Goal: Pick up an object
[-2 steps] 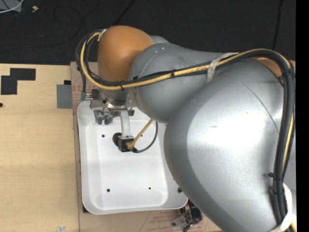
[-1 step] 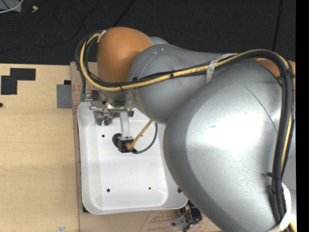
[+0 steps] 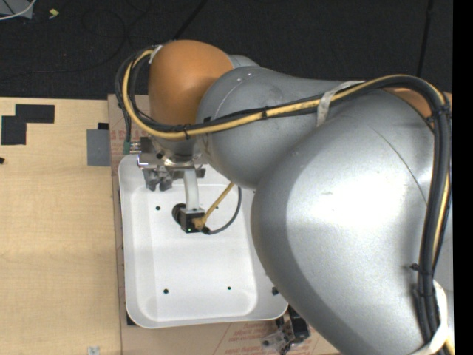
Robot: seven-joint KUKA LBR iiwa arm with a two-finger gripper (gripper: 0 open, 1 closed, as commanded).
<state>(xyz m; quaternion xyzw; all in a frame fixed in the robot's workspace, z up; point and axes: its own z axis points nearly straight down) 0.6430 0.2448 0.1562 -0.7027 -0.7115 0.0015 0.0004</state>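
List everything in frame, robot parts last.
bin: 1, white, shallow, centre-left, partly under the arm
dots: 3 visible, dark, small, on the bin floor; too small to identify
bench top: 1, tan wood grain, left of the bin
stepped patch: 1, black, flat on the bench top, far left
rectangle: 1, grey, flat on the bench top near the bin's upper-left corner
cardboard: 1, brown with red print, under the bin's near edge
cables: a few, pale, upper left on the dark backdrop
arm: 1, grey with an orange band, enters from the right and reaches over the bin's upper left
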